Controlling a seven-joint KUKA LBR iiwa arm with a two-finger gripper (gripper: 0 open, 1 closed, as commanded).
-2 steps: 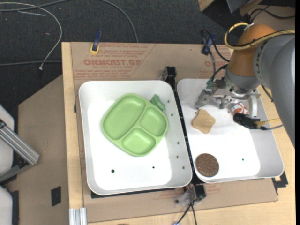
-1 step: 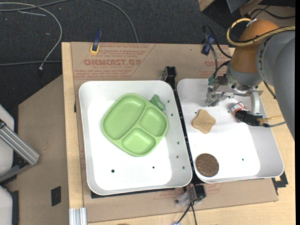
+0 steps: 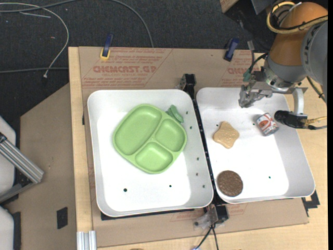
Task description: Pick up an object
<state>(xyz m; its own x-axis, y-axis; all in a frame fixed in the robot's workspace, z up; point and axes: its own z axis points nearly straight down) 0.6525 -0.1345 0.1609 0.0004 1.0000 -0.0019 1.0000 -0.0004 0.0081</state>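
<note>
In the right bin [image 3: 281,176] lie a tan, star-like cookie [image 3: 226,135], a round dark brown cookie [image 3: 229,183] near the front rim, and a small red-and-white can [image 3: 265,124] on its side at the right. My gripper [image 3: 251,97] hangs over the bin's back edge, up and to the right of the tan cookie and left of the can. Nothing shows between its fingers.
The left bin [image 3: 104,181] holds a green divided plate [image 3: 150,138] with a small green object [image 3: 175,113] at its upper right corner. Blue clamps [image 3: 107,46] [image 3: 231,49] sit on the cardboard's back edge. The arm's orange band [image 3: 299,33] rises at the top right.
</note>
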